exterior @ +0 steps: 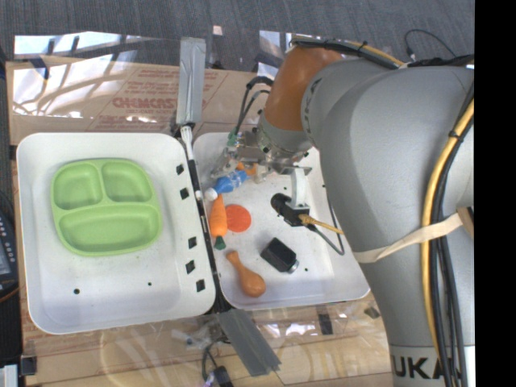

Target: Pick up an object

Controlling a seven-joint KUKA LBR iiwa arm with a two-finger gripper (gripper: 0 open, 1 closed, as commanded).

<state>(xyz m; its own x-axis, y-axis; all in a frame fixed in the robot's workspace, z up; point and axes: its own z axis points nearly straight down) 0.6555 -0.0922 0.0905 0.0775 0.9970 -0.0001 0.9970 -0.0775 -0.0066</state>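
The tool (246, 161) hangs low at the upper left of the right bin (343, 285), over a blue bottle (228, 183); its grip I cannot tell

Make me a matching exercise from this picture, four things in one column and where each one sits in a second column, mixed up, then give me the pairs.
Things:
1. green tray
2. carrot
3. black block
4. blue item

Places:
A. near the gripper, at the right bin's far end
B. left bin
C. along the right bin's left wall
D. right bin, right of the drumstick toy

Pairs: 1-B, 2-C, 3-D, 4-A
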